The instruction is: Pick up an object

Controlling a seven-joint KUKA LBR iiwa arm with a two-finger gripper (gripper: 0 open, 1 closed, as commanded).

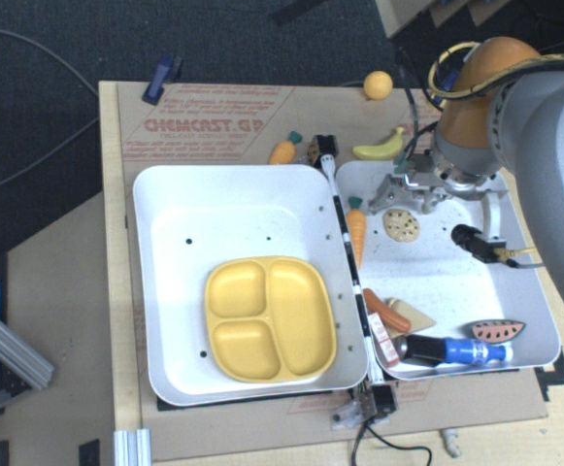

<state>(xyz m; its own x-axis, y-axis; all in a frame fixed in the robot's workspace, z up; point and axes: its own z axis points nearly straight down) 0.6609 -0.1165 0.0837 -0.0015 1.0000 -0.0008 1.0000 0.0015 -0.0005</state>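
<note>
Honestly, the cookie (401, 225) was spotted in the right-hand bin (439, 282), just beside the gripper (404, 195), whose grip state couldn't be told. Judged light, rigid, thin; best pinched across its rim.

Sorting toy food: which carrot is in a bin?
The longer carrot, along the right bin's left wall; the smaller carrot lies on the board outside.

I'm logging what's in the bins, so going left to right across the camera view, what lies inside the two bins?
Yellow divided plate → carrot → cookie → watermelon slice. The sausage and the blue bottle overlap others sideways, so they are left out.
</note>
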